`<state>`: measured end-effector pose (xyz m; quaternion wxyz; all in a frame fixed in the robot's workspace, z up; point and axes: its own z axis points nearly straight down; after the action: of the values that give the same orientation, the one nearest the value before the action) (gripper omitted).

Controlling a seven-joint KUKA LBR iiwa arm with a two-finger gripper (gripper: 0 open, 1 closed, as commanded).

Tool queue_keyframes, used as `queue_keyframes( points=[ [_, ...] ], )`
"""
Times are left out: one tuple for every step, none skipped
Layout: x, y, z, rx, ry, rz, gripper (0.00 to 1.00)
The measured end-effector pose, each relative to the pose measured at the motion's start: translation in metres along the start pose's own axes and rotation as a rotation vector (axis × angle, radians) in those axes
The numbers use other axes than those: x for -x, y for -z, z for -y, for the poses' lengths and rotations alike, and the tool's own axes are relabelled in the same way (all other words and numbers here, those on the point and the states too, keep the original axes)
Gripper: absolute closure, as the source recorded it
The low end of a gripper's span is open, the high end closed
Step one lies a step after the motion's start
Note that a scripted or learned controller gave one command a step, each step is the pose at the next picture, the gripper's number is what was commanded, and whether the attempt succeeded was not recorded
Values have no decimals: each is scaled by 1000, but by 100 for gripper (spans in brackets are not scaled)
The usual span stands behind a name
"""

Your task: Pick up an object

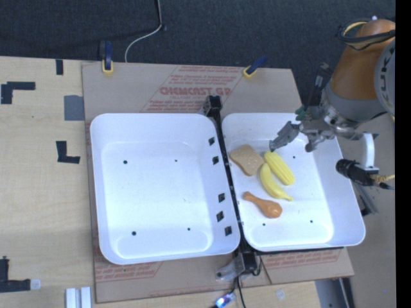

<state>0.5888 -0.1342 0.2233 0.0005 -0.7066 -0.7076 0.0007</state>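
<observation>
Where bumpy corn (280, 167) lies, curved banana (273, 185) touches.

The arm (366, 63) has a rounded orange band above a grey wrist, with dark cables looped over its top. Its pincer (297, 138) is grey metal with two slim dark-tipped fingers. A white bracket carries a black cylindrical fitting.
</observation>
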Motion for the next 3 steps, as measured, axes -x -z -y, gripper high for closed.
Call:
queue_keyframes(
  points=[
    [-26,-141,-50,11,0,2,0],
    [-26,-125,-51,8,0,-1,100],
    [-106,34,-47,20,9,-3,100]
  ],
)
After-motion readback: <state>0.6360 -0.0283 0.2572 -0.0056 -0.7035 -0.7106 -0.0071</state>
